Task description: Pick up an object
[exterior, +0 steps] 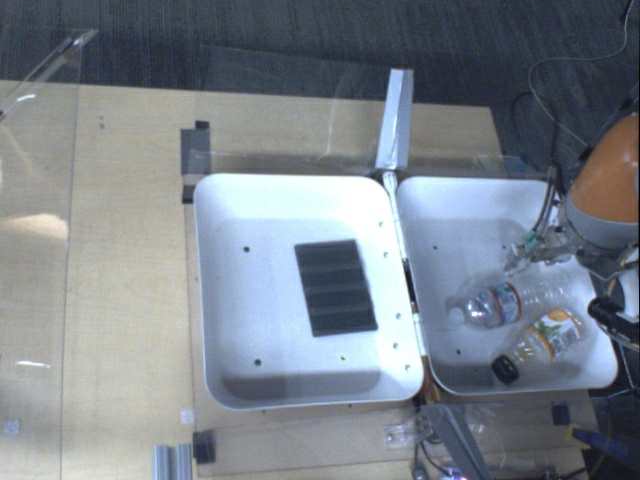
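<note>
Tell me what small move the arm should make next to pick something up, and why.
Probably a short move down and toward the near edge of the right bin, onto the clear water bottle. The gripper sits just beyond that bottle, nothing visibly held. A second bottle with an orange label lies close alongside, so centring on one matters.

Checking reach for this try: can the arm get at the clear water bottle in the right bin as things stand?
Probably yes. The clear water bottle lies uncovered on its side, the gripper just above it; a second bottle lies close alongside.
</note>
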Controlling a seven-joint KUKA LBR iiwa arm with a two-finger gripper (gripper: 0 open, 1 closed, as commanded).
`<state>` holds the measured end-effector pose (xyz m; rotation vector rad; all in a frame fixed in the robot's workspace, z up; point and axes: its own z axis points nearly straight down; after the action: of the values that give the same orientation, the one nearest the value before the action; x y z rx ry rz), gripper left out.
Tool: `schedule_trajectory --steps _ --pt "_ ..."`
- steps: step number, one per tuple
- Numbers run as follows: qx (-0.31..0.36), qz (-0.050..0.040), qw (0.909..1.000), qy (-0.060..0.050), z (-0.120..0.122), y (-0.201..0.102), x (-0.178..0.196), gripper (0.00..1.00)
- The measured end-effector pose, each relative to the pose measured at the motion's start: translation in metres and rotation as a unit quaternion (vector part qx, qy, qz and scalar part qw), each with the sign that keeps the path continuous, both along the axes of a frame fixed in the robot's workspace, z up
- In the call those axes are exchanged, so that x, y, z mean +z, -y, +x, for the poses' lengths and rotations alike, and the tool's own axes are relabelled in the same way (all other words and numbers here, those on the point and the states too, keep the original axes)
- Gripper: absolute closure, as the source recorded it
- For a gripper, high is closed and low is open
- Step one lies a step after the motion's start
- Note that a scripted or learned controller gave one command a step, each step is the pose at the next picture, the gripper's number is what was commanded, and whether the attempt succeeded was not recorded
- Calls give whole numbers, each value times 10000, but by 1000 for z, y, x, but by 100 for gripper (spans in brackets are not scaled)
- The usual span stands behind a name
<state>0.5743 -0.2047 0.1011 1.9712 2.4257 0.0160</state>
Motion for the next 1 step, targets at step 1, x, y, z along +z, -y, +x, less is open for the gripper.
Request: schedule_trajectory --steps 1 --pt "1 0 10000 -2 0 0 0 0"
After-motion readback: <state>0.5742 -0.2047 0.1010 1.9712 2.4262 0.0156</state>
